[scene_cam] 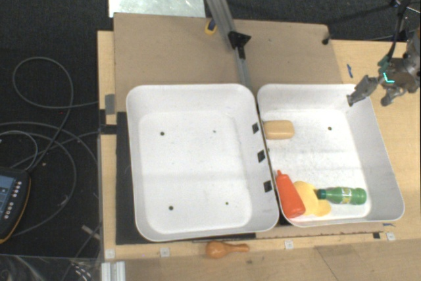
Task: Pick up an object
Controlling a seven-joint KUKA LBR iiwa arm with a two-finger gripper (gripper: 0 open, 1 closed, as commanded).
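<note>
Four Things in the Right Bin, and the Hand Off at Its Far Corner

Four objects sit in the right bin point(368, 141) while the hand point(373, 93) hangs over that bin's far right corner, its two dark fingers spread apart with nothing between them. Everything worth taking lies down and to the left of it from where I stand. Nearest is a tan, rounded block point(279, 129), soft-cornered like a bun or sponge, resting against the wall shared with the left bin point(191, 161); its long side runs across the bin.

Farther off, along the near wall, three things crowd together: a green bottle point(342, 195) lying on its side, long axis pointing across the bin, glossy plastic by the look of it; a yellow lumpy piece point(312, 198) touching the bottle's cap end; and a red-orange tapered bottle point(289, 194) lying along the wall, just beside the yellow one.

My guess is the tan block is the easier pick, standing well apart from the rest. A small brown gourd-shaped object point(227, 248) lies on the counter point(276, 49), outside both bins.
</note>
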